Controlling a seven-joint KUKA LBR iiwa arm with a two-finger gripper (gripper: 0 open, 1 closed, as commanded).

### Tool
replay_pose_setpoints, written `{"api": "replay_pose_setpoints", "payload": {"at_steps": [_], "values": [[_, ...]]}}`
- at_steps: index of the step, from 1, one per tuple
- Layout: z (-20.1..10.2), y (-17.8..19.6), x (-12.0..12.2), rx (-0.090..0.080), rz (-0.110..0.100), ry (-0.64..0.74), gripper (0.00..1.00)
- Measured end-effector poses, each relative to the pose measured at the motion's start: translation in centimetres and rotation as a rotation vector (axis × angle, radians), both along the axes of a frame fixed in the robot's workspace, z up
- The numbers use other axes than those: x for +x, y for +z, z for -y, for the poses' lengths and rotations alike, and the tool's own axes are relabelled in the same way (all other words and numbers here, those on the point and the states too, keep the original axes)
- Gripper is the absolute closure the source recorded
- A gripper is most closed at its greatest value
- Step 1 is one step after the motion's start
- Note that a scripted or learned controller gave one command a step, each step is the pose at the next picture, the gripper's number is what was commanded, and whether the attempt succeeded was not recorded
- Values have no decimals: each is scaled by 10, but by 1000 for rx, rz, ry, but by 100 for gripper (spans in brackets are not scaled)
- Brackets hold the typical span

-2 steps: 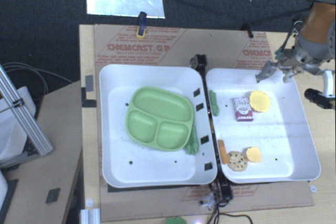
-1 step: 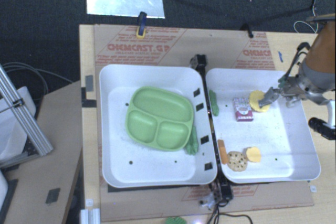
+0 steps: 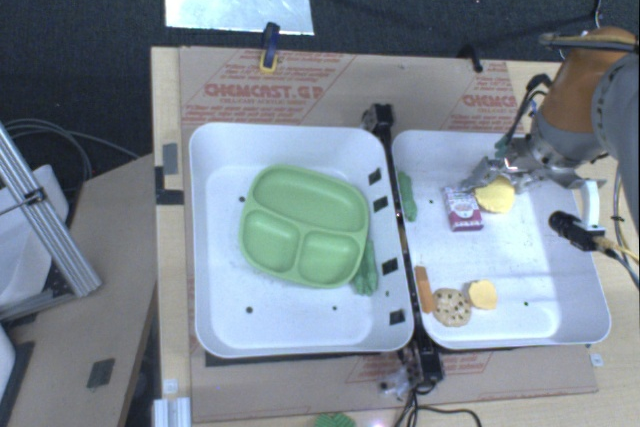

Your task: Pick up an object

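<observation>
We found the gripper low in the far part of the right bin, touching or just over a yellow piece, with the red packet just to its left, though we could not tell its grip.

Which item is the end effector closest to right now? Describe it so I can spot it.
Look in the right bin, upper area, just below the end effector. The yellow round piece lies beside a small red packet; it is pale yellow and rounded, unlike the flat rectangular packet.
</observation>
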State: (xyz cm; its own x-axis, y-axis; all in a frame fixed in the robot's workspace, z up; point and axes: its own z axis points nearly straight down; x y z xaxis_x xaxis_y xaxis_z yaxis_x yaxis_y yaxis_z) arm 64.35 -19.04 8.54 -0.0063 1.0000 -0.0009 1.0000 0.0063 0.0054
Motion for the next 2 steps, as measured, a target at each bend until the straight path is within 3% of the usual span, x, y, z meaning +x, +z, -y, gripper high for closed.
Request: {"api": "replay_pose_setpoints", "payload": {"at_steps": [1, 2], "values": [[1, 16, 2, -2, 9, 0, 100], [-61, 80, 17, 1, 0, 1, 100]]}}
